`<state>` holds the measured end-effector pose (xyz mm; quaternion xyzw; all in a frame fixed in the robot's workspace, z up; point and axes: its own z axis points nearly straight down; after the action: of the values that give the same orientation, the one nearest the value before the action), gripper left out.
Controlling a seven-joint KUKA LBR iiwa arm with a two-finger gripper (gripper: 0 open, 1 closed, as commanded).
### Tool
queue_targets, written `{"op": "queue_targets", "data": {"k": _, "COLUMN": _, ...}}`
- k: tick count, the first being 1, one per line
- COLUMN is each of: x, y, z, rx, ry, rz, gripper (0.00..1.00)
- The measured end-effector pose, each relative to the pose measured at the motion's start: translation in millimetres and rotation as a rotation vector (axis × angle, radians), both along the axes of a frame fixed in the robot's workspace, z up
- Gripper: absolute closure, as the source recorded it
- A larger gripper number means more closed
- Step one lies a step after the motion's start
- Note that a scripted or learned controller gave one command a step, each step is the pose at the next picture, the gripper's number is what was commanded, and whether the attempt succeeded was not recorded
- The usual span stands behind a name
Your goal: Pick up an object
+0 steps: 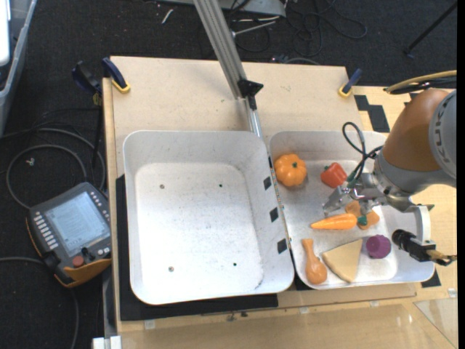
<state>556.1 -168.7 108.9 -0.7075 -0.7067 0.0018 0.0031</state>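
So the arm reaches in from the right and has its jaws down low inside the right bin, which makes sense since that's where all the pickable stuff sits. The left bin, well off to the jaws' left, is presumably the drop-off side, so the whole setup reads like a move-things-across routine.

Whether the jaws are released or clenched can't be told from this angle. The metal bits blur into the clutter, and nothing is clearly sitting between them, so it wouldn't be fair to say the arm has anything yet.

Closest candidate is the carrot, lying flat just below the jaws and possibly touching them. It's lying crosswise, which gives a narrow body to close on, so it looks like the likely target. The red pepper is just above the jaws, also very near, so it could be that one instead. The small pumpkin sits up and to the left of them, near the bin wall.

Further down from the jaws there's a wedge of cheese, a tan squash-shaped thing to the lower left, and a purple ball-ish item to the lower right.

Everything's piled into one half of that bin, so a neighbour could easily get nudged. The bins sit side by side on the tabletop, held square with clamps at the corners.
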Motion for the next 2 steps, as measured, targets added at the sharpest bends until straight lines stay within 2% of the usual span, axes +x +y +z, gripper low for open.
{"op": "queue_targets", "data": {"k": 1, "x": 1.7, "y": 0.1, "z": -11.5, "rx": -0.003, "ry": -0.010, "rz": 0.001, "gripper": 0.00}}
{"op": "queue_targets", "data": {"k": 2, "x": 2.7, "y": -0.3, "z": -0.3, "rx": -0.004, "ry": -0.015, "rz": 0.001, "gripper": 1.00}}
